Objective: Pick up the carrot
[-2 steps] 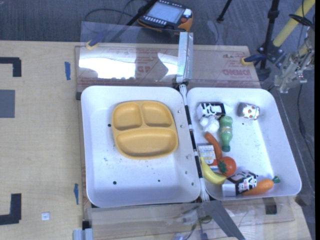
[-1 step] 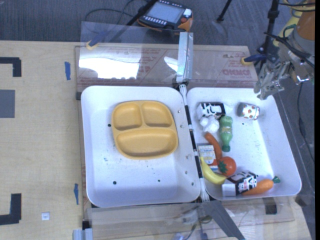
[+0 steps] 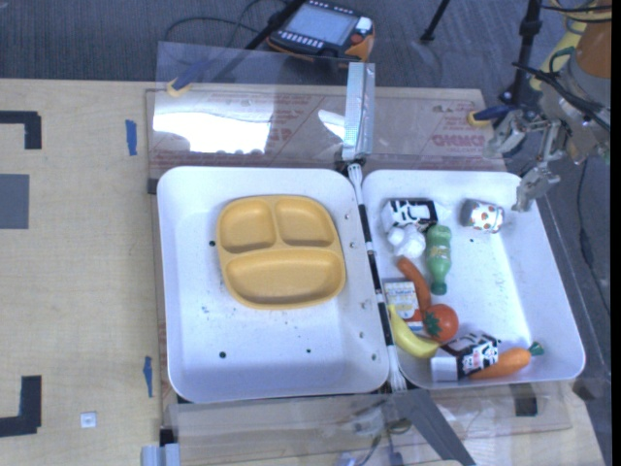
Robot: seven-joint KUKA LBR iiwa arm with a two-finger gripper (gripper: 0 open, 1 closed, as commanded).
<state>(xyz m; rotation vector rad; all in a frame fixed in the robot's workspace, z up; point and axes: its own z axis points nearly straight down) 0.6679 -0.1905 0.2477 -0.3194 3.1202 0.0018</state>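
Bench carried 2 shallow white bins side by side. Left bin (image 3: pixel 184 289) held a yellow divided plate (image 3: pixel 280 250) with 3 compartments, set toward its centre.

Right bin (image 3: pixel 543 289) held the clutter. The carrot (image 3: pixel 511 360) lay at the bin's near right corner, orange body roughly level, green top pointing right toward the rim. Its left end touched or overlapped a small black-and-white carton (image 3: pixel 473 355) lying beside it. Along the left wall of the same bin: a banana (image 3: pixel 408 336), a red tomato (image 3: pixel 442 321) just above it, a long orange-red piece (image 3: pixel 415 284) slanting up from the tomato, a green bottle (image 3: pixel 439 256), and a black-and-white cow toy (image 3: pixel 408 216) at the far end. A small round silver object (image 3: pixel 482 216) sat apart near the far right of the bin.

Gripper (image 3: pixel 532 190) hung over the far right corner of the right bin, at the rim, well apart from the carrot. Nothing was seen between its fingers; whether they were spread or pressed together could not be told at this angle.

A handheld controller (image 3: pixel 320 29) lay on the floor beyond the bench.
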